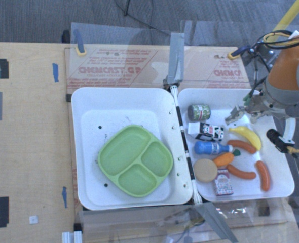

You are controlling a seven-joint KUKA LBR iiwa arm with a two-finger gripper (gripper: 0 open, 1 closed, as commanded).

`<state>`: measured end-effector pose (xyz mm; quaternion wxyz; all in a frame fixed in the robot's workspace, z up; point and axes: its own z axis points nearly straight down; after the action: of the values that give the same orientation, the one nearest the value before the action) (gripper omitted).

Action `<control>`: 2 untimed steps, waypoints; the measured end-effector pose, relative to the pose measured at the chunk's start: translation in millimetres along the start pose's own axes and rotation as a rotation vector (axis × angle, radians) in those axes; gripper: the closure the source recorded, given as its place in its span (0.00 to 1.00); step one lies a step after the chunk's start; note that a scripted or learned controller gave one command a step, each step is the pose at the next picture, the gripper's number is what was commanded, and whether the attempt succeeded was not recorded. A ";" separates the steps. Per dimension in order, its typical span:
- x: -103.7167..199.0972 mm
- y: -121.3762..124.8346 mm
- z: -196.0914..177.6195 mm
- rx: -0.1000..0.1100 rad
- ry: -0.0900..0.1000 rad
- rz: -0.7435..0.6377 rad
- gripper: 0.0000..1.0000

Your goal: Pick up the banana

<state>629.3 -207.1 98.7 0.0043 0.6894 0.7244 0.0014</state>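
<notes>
The gripper [239, 114] hovers just above-left of the banana [247, 136] in the right bin [286, 189], its finger spacing unclear from this angle, while a green tray [135, 160] lies in the left bin [88, 135].

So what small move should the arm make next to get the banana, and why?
Probably a short shift down and toward the banana. The gripper sits just beyond its upper end, not yet over its middle, and the banana lies free in the right bin.
</notes>
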 end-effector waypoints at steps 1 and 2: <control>15.1 -38.0 11.4 0.002 0.002 -0.040 0.00; 10.3 -37.3 -0.7 -0.004 -0.003 -0.034 1.00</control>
<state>591.5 -198.6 99.1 0.0067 0.6771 0.7358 0.0019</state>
